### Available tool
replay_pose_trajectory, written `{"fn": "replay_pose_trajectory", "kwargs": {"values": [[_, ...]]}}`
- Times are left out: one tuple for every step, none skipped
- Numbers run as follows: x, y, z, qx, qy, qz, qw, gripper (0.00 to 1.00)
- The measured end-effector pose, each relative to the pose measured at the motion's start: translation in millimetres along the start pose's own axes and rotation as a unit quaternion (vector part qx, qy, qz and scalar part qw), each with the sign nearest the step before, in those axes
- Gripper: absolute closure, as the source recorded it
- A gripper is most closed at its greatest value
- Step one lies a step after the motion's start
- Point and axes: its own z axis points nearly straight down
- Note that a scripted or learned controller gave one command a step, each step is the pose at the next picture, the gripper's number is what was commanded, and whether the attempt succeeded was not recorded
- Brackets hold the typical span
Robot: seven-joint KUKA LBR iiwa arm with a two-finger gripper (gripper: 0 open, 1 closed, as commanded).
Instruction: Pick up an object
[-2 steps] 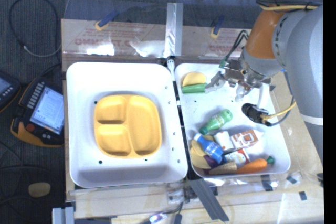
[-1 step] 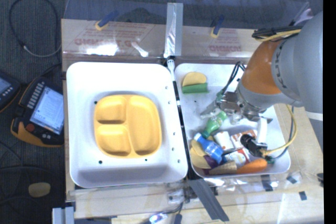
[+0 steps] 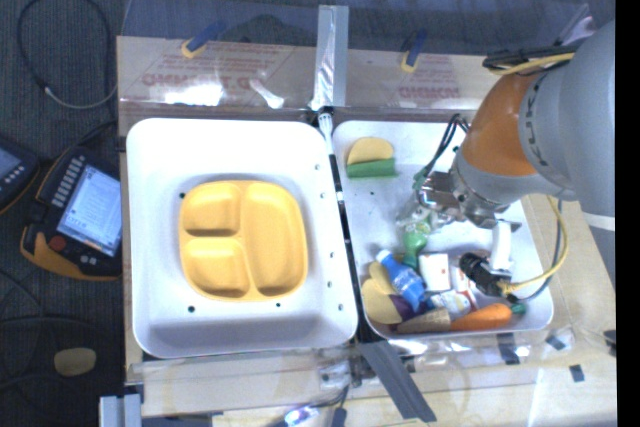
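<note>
We take the right white plastic bin (image 3: 400, 131) as our landmark. The grey arm with the orange band (image 3: 505, 130) reaches over its far right corner, and the gripper (image 3: 428, 205) hangs over the middle of this bin. How far the gripper is open we cannot tell, since the wrist hides it from above. We see nothing held in it.

The things to pick up all lie inside this bin:

- A sponge with a yellow top and a green base (image 3: 370, 157) sits in the far left corner, well apart from the gripper.
- A small green thing (image 3: 414, 237) lies near the bin's middle, just on the near side of the gripper. We cannot tell whether the 2 touch.
- A blue plastic bottle with a white cap (image 3: 404, 280) lies tilted in the near left part.
- A small white box with a red mark (image 3: 436, 270) lies just beside the bottle, toward the bin's middle.
- A pale yellow round piece (image 3: 376, 300) rests against the near left wall.
- An orange carrot (image 3: 485, 318) lies along the near wall.
- A brown stick-shaped thing (image 3: 425, 322) lies along the same wall, end to end with the carrot.

On the left side of this bin, wall against wall, stands the left white plastic bin (image 3: 150, 215). It holds a yellow plastic plate with 3 compartments (image 3: 242, 237) at its middle.
</note>
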Motion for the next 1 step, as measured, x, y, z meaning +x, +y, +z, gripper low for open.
{"fn": "replay_pose_trajectory", "kwargs": {"values": [[29.7, -7.1, -83.9, 0.008, -0.002, -0.050, 0.9987, 1.00]]}}
